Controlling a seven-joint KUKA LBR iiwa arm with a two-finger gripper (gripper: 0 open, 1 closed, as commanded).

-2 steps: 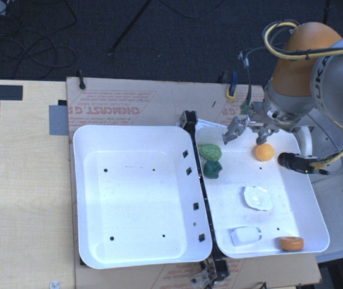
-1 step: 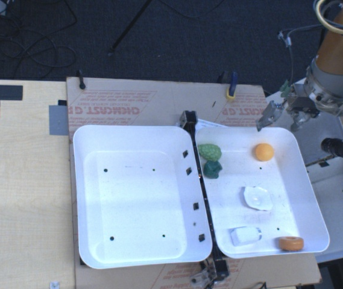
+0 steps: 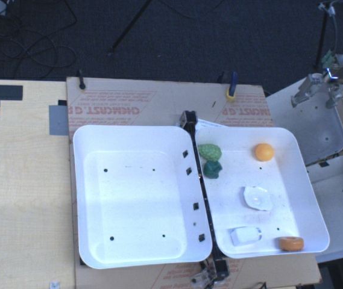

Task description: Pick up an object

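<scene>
Over in the right-hand shallow white bin (image 3: 292, 191) sit all my candidates, and the one I would go for is the small round orange ball (image 3: 264, 152). It lies near the bin's far wall, well apart from everything else. From its look I judge it light and fairly firm. It is smooth enough to roll or squirt out if pinched off-centre, so I would come straight down and close across its widest middle. Its colour is an even bright orange, with no markings I can make out from up here.

The others look trickier. A lumpy light-green object (image 3: 210, 152) touches a darker teal lump (image 3: 211, 169), both hard against the divider beside the left-hand white bin (image 3: 135, 197), leaving little room on that side. A flat white irregular piece (image 3: 257, 198) and a low white rectangular block (image 3: 245, 235) lie close to the floor and hardly stand out against it. A squat orange ring-like disc (image 3: 291, 243) sits by the near wall, near the corner.

As for the claw, I cannot tell how it stands. Both bins rest on a brown cardboard sheet (image 3: 135, 104) over the surface.
</scene>
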